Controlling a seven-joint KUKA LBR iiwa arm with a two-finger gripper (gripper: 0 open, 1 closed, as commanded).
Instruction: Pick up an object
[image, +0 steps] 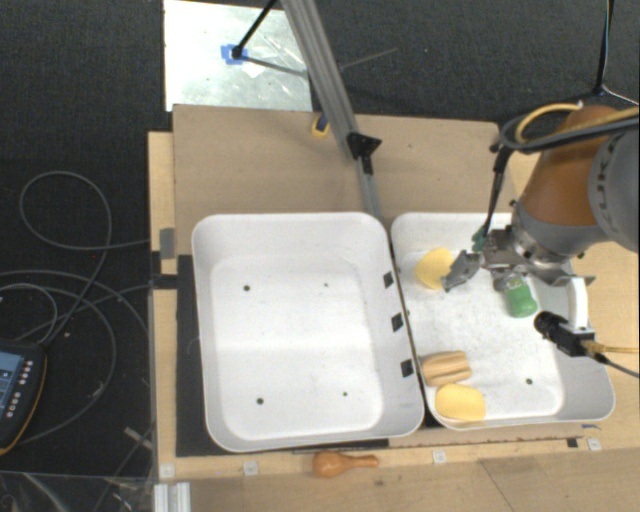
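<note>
The arm (585, 175) is reaching in from the right, its orange band sitting above the far right part of the right bin (600, 400) and the grey wrist angling down and leftward toward that bin's upper half. The left bin (300, 235), the larger white shape in view, is lying just beside the right one, the two touching along their shared edge. The gripper (462, 272) is hanging low over the right bin's upper left area, and one dark finger (460, 270) is pointing toward a pale yellow round object (434, 267) that is sitting just beside its tip; whether the jaws are spread or closed cannot be told from this angle, and nothing is visibly caught between them. A green object (520, 299) is lying just under the wrist, partly hidden by it. Near the right bin's front left corner, a tan block (445, 366) is resting against a yellow rounded piece (461, 403). A small orange-brown object (340, 462) is lying on the bench in front of the bins. No readable writing is showing anywhere.
</note>
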